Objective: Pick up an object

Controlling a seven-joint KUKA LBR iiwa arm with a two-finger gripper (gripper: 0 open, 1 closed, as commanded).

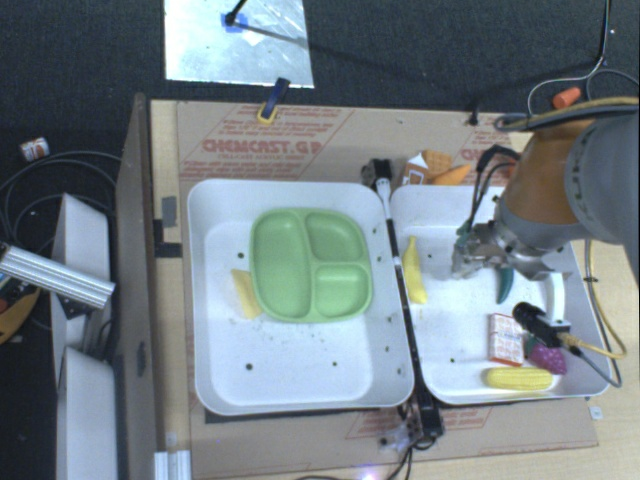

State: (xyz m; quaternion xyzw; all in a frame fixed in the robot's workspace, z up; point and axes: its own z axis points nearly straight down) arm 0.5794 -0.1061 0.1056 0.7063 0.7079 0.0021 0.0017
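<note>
Objects: yellow banana [412,270] lies at the right bin's left wall; teal piece [504,285], red-and-white packet [505,338], purple piece [547,358] and yellow corn [518,378] lie toward its right and front.
Gripper [468,258]: low over the right bin [440,383], between banana and teal piece; state cannot be told.
Left bin [215,368]: green divided plate [309,265], yellow piece [245,293] beside it.
Progress: nothing visibly lifted; the grasp and lift appear still to do.
</note>
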